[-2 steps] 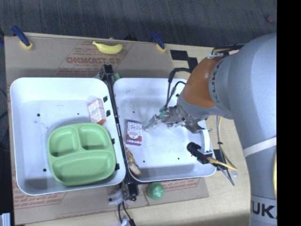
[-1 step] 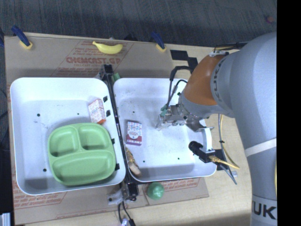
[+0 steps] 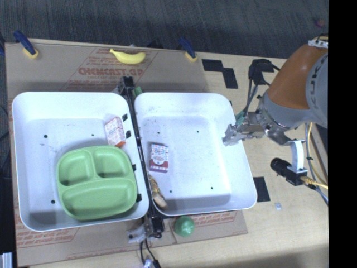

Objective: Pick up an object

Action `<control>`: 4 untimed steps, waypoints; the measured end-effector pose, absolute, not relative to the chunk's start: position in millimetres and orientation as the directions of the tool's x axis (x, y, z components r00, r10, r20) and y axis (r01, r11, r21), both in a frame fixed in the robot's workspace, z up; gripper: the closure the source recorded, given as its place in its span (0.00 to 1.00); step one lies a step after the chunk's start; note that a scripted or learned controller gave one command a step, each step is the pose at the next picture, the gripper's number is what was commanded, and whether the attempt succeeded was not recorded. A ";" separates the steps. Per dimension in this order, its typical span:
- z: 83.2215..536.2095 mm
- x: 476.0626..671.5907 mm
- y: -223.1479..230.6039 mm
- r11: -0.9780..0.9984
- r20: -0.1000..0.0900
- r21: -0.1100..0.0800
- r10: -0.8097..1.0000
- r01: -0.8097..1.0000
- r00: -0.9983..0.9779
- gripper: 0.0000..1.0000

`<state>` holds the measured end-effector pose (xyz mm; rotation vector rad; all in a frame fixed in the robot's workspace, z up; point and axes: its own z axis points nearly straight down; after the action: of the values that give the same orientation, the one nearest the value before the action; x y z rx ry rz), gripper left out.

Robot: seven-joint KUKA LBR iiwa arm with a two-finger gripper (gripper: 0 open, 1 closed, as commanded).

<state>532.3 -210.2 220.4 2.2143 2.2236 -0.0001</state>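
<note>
Over the right white plastic bin's right rim hangs my grey two-finger gripper, its opening impossible to tell. Well apart, a small red-and-white packet lies flat near that bin's left wall.

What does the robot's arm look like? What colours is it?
The arm is thick and rounded, mostly grey, with a big orange band above the wrist. At its end sits a small pale metal pincer. Black cables loop beside it, and a black-and-white fitting with a yellowish wire hangs just below.
</note>
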 end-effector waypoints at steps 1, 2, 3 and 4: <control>264.7 476.9 -211.5 0.005 -0.001 0.001 1.000 1.000 -0.005 1.00; 208.2 539.2 -210.7 0.006 0.000 -0.002 1.000 1.000 -0.006 1.00; 228.3 495.1 -211.1 0.005 0.000 -0.002 1.000 1.000 -0.005 1.00; 251.7 477.2 -211.4 0.004 -0.002 0.002 1.000 1.000 -0.004 1.00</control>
<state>477.2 -211.4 251.7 2.2150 2.2241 0.0006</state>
